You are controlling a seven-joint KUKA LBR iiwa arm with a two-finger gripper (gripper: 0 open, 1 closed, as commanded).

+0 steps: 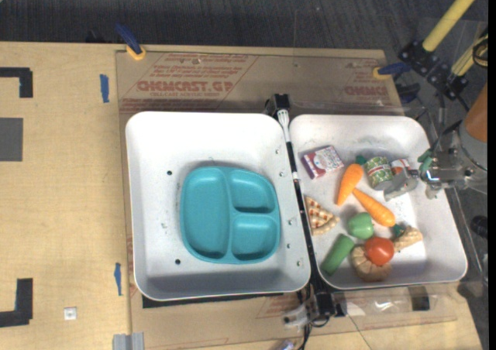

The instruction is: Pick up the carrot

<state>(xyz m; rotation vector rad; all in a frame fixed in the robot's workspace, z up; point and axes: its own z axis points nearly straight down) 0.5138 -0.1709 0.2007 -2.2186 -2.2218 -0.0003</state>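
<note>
Two white bins sit side by side. Lying in the left bin (147, 186) is a teal divided tray (230, 214). The right bin (446, 248) holds a small purple packet (322, 160), a pizza slice (320, 217), a green pepper (359, 225), a tomato (379, 250), and two orange pieces: one carrot (349, 183) tilted upright, another carrot piece (374, 207) slanting beside it. At the bin's right rim hangs the gripper (415, 180), just right of both; whether its fingers are parted or closed I cannot tell.

Teal divided tray (229, 214) in left white bin (147, 186), tomato (379, 250), pizza slice (319, 216), green cucumber (337, 254)
</note>
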